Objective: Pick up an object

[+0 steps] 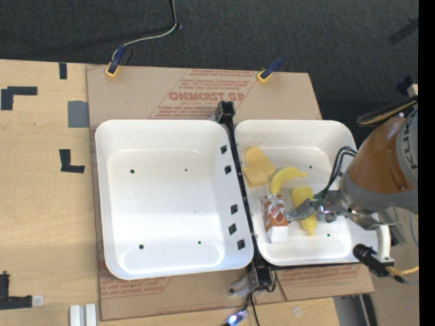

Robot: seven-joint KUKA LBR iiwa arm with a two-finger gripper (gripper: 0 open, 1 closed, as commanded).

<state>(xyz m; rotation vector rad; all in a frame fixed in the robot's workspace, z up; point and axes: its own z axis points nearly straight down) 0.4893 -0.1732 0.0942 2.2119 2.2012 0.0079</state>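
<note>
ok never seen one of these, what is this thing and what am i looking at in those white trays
This is one camera fixed above a bench, looking down at a slant. The bench carries two shallow white bins side by side, sitting on a sheet of brown cardboard. The grey and orange shape coming in from the right is a robot arm, run by a program whose job is to pick up an object. Its tip is a two-finger gripper, reaching into the right bin.

The objects lie in the right bin: a pale yellow block, a banana, a small yellow piece and a red-and-white carton. The gripper sits low among them, beside the carton, but the view is too small to tell whether it has gripped anything. The left bin shows its white floor with a few dark dots.
</note>
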